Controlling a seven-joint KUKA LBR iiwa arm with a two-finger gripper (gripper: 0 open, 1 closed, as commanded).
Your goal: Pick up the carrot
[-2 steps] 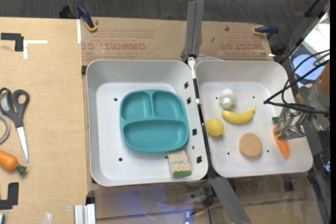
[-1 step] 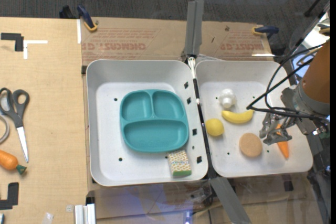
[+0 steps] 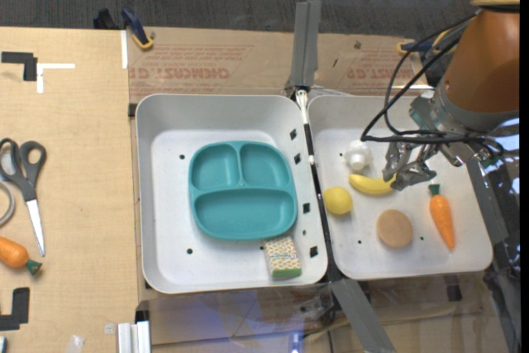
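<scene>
The carrot (image 3: 442,219), orange with a green stub at its top, lies in the right bin (image 3: 413,264) near its right wall. My gripper (image 3: 406,172) hangs over the same bin, up and to the left of the carrot, just beside the right end of a banana (image 3: 369,184). It stands open with nothing between its fingers. A gap of bare bin floor separates it from the carrot.
The right bin also holds a white ball (image 3: 357,155), a lemon (image 3: 337,200) and a tan round piece (image 3: 395,228). The left bin holds a teal divided plate (image 3: 242,190) and a sponge (image 3: 283,258). Scissors (image 3: 25,178) and a second carrot (image 3: 12,252) lie on the bench at far left.
</scene>
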